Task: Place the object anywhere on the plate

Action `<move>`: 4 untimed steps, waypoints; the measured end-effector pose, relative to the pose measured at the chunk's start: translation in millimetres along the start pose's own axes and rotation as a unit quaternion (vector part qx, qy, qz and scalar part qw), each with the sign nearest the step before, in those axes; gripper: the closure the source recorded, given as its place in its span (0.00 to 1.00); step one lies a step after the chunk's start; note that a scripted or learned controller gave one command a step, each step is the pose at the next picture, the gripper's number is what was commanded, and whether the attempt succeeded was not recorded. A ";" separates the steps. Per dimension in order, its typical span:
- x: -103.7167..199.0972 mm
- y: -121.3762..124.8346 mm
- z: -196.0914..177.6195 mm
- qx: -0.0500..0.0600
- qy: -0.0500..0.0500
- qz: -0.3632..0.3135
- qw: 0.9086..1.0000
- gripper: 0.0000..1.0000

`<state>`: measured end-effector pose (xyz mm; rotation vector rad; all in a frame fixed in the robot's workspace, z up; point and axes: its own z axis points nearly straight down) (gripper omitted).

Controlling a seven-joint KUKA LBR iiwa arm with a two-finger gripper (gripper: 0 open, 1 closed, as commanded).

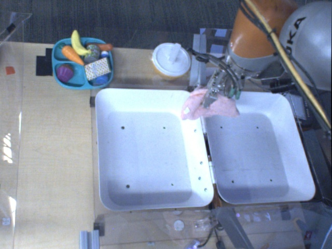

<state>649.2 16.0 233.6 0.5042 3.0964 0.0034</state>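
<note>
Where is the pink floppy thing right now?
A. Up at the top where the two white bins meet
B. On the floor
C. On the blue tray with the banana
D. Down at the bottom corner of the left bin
A: the pink floppy thing hangs at the top edge where the left bin and the right bin meet, just under the claw.
</note>
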 end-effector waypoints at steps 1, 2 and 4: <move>8.5 41.5 0.9 -0.001 0.000 -0.160 0.987 1.00; 23.3 93.4 -7.0 -0.001 -0.001 -0.162 0.987 1.00; 38.8 142.7 1.1 -0.001 0.000 -0.162 0.987 0.00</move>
